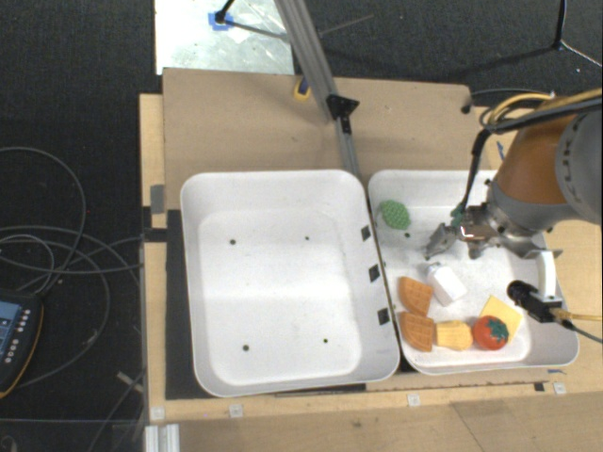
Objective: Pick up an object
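Jaws [441,244] hang just above white block [447,282]; their opening cannot be told

Objects [443,309] apparently cluster in the right bin [415,188].

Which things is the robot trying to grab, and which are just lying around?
For the job: gripper, white block, green ball, red tomato, yellow wedge, orange pieces.

Just lying about: left bin, cables, handheld controller.

A robotics lab: bench [283,121], white bins [273,196], floor cables [57,243].
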Tool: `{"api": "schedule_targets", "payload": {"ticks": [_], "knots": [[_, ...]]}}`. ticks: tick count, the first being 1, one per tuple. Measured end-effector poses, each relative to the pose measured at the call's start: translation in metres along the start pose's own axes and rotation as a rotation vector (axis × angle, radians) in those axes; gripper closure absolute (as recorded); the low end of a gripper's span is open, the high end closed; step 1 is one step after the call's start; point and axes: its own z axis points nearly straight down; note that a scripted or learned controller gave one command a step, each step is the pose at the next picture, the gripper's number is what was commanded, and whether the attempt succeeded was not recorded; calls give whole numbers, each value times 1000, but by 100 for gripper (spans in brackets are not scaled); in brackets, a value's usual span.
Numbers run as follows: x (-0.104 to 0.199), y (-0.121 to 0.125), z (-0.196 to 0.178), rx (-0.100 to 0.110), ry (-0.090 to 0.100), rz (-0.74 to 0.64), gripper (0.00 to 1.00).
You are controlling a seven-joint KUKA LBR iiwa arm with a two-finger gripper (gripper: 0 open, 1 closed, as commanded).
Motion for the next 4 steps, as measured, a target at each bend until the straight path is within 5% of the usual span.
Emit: {"api": "schedule_targets", "payload": {"ticks": [1,2,4], "knots": [[0,0,32,-1,0,-1,0],[0,2,19,-6,0,-1,100],[0,-4,-85,-10,-1,-4,100]]}}
